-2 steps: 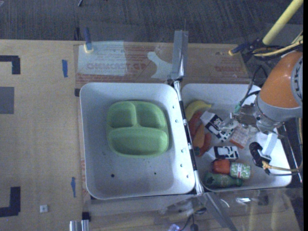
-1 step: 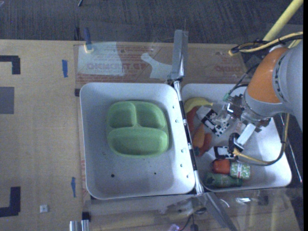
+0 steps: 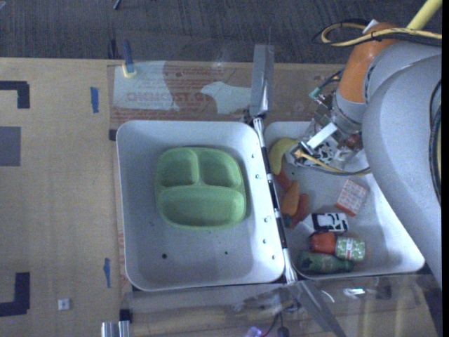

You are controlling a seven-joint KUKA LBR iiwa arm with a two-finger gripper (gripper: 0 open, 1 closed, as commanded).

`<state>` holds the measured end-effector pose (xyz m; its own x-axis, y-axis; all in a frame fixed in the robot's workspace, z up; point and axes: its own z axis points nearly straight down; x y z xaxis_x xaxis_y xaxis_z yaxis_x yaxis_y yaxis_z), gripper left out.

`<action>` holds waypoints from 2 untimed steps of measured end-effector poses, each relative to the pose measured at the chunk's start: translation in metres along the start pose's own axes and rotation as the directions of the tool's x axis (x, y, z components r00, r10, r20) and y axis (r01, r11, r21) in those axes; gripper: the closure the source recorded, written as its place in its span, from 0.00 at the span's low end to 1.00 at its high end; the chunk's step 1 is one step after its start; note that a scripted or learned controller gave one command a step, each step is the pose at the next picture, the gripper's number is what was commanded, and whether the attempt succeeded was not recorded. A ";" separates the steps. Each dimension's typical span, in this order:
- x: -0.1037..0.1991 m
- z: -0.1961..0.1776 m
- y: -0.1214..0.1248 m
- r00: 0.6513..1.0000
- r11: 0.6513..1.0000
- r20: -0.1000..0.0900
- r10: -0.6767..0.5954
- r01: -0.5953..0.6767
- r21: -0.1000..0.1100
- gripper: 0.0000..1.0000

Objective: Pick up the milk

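The milk (image 3: 330,222) is a small black-and-white carton lying in the middle of the right bin (image 3: 400,248). My gripper (image 3: 316,149) hangs over the far end of that bin, next to a yellow banana-like piece (image 3: 280,152). It is well apart from the milk, which lies nearer the front. The grey arm with its orange band (image 3: 361,69) comes in from the upper right and hides the bin's right side.
Around the milk lie an orange patterned box (image 3: 352,196), orange carrot pieces (image 3: 291,201), a red tomato (image 3: 323,242), a green packet (image 3: 349,248) and a dark green vegetable (image 3: 323,262). The left bin (image 3: 140,251) holds a green divided plate (image 3: 201,187).
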<state>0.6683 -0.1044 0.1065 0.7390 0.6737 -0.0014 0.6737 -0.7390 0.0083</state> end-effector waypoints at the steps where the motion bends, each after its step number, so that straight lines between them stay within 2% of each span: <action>1: 0.002 -0.014 0.000 1.000 1.000 -0.003 0.000 0.000 -0.001 1.00; 2: 0.009 -0.079 -0.085 0.947 0.947 0.005 0.321 -0.321 0.012 1.00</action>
<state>0.6167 -0.0350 0.1844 0.9162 0.4008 -0.0039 0.4008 -0.9162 -0.0034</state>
